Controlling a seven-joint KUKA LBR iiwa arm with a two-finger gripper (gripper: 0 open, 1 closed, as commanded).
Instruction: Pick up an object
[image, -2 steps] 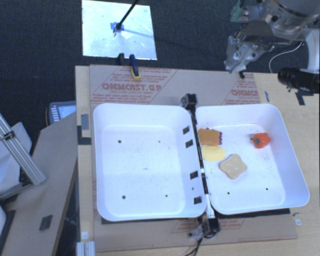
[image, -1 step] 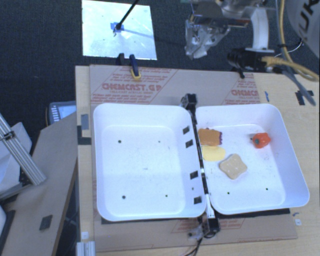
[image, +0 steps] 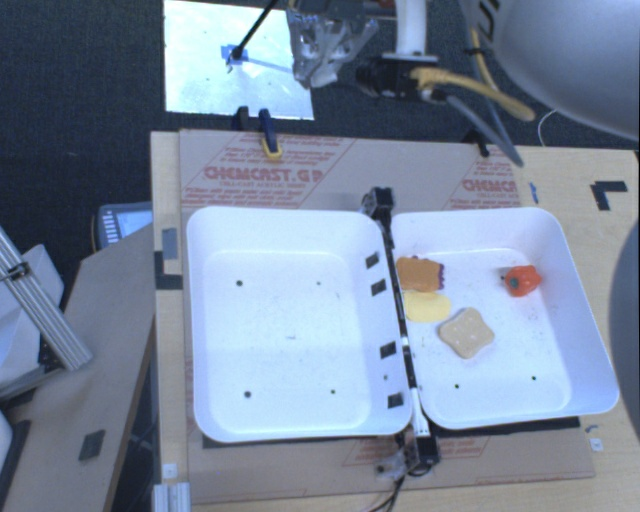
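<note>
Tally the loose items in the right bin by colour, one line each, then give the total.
Orange: 2, a flat orange piece by the divider and a small orange-red item near the far side
Yellow: 1, a flat yellow piece
Tan: 1, a toast-shaped piece
Total: 4

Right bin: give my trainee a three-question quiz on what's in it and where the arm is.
1. True or false: the right bin holds a blue cup.
2. Which item lies nearest the divider between the bins? A) red toy B) orange block C) tan toast piece
3. Fill in: the yellow disc touches the orange block and lies beside the ____ toast piece.

The gripper hangs beyond the bins' far edge.

Key: 1 false; 2 B; 3 tan.
</note>
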